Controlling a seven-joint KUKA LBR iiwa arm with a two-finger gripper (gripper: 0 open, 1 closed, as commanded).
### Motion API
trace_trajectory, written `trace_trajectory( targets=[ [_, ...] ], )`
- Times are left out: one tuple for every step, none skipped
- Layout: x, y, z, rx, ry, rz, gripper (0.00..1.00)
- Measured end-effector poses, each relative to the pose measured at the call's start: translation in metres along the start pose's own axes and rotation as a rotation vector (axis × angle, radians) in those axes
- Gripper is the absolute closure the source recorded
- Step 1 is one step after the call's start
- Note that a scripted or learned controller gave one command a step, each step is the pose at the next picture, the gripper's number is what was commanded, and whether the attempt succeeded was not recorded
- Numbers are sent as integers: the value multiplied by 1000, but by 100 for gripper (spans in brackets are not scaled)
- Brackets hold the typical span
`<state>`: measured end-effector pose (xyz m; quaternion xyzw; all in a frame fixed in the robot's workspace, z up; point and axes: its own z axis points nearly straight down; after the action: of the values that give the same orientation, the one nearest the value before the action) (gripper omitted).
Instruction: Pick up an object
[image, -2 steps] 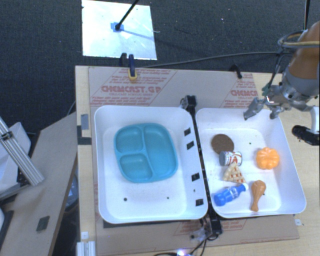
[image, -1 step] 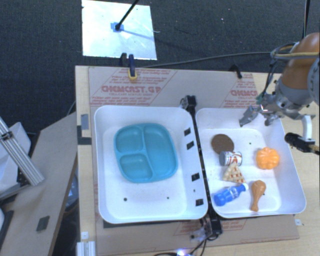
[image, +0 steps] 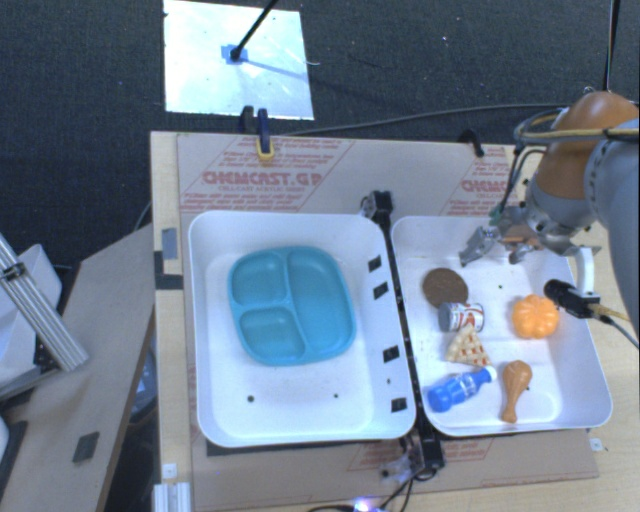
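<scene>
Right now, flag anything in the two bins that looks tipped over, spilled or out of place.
Two things lie on their sides in the right bin: the small can and the blue bottle. Nothing looks spilled. The blue divided plate sits flat in the left bin.

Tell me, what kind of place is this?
Probably a robot test lab: a robot arm reaches over two white bins, one holding toy food like a pumpkin and a drumstick.

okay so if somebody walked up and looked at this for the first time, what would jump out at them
Probably the turquoise divided plastic plate, alone in the left white bin. Next, the toy food clustered in the right white bin, led by the small orange pumpkin. Above that bin's far end hangs the grey arm's gripper.
</scene>
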<state>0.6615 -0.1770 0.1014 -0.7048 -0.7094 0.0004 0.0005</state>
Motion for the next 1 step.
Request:
trace_trajectory(
  targets=[
    [1,1,17,-2,-1,-1,0]
  ],
)
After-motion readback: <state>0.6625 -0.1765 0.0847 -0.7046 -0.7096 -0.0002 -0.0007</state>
